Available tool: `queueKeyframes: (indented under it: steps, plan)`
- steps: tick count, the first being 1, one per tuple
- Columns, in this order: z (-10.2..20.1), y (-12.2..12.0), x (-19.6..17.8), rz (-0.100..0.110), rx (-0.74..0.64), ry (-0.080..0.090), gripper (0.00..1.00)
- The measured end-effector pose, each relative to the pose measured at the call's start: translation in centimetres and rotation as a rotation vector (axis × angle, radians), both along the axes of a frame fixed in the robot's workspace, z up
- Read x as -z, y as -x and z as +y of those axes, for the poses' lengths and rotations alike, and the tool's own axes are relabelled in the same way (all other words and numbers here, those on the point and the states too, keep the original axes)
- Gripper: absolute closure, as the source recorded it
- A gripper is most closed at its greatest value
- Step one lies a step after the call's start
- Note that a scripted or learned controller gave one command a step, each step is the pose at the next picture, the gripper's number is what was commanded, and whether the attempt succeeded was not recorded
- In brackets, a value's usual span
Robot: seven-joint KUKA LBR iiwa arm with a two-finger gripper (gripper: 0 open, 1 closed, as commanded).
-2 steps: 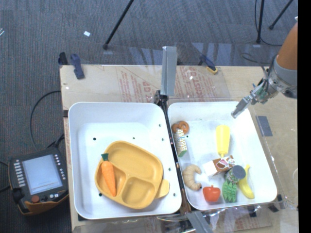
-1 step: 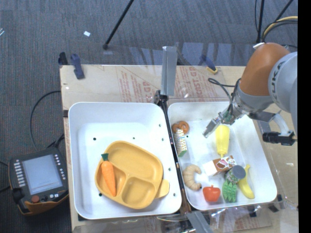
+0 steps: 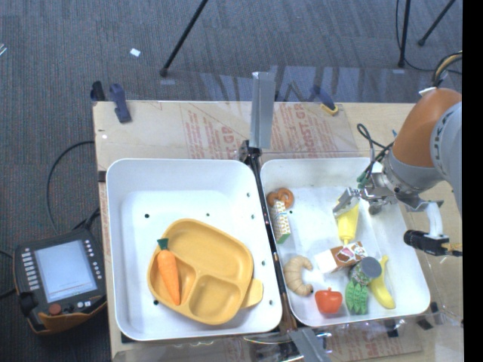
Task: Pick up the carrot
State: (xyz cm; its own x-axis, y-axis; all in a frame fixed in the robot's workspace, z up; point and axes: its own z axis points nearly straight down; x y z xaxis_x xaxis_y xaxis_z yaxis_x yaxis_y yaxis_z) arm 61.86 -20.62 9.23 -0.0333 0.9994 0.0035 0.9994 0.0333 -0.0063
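Observation:
The orange carrot (image 3: 167, 274) with a green top lies in the left compartment of a yellow divided plate (image 3: 219, 262) in the left bin (image 3: 124, 202). My gripper (image 3: 359, 202) hangs over the right bin (image 3: 317, 173), far to the right of the carrot. It sits just above the top of a yellow squeeze bottle (image 3: 348, 223). Its fingers stand apart and open, with nothing between them.
The right bin also holds a pretzel (image 3: 281, 197), a corn cob (image 3: 281, 222), a croissant (image 3: 299, 274), a tomato (image 3: 328, 301), a banana (image 3: 383, 286), a green vegetable (image 3: 358, 294) and a small carton (image 3: 342, 256). A metal post (image 3: 263, 119) rises behind the divide between the bins.

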Motion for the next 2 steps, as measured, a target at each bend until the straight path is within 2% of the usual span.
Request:
queueKeyframes:
  steps: [1,2]
  plan:
    - [13.0,0.1,-4.3,-0.001,0.204,0.001,0.00]
    - [9.1,7.5,-13.0,0.001,0.464,0.005,0.00]
